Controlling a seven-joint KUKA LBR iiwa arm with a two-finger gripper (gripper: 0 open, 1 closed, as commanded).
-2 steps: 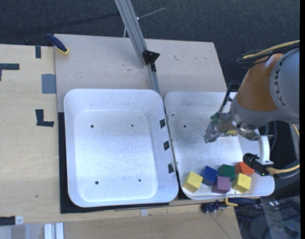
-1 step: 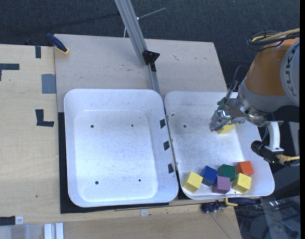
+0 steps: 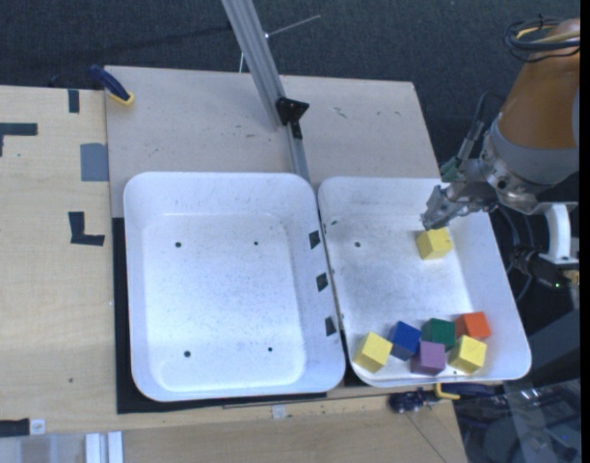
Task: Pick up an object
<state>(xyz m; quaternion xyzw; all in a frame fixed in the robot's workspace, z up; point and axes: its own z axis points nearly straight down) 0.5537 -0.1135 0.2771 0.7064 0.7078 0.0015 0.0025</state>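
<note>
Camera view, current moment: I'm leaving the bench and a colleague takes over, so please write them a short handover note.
Gripper: low over the right bin, just above a lone yellow cube; whether it grips that cube cannot be told.
Objects: the lone cube sits by the right bin's upper right. Six cubes cluster at its near edge: yellow, blue, purple, green, yellow, orange.
Done: arm brought to the cube.
Left: confirm a grasp and lift.

Arm (image 3: 541, 95) cut off at 3 o'clock edge. Tool (image 3: 436, 212) blurred. Green cube (image 3: 438, 331) partly hidden behind purple cube (image 3: 431, 356).
</note>
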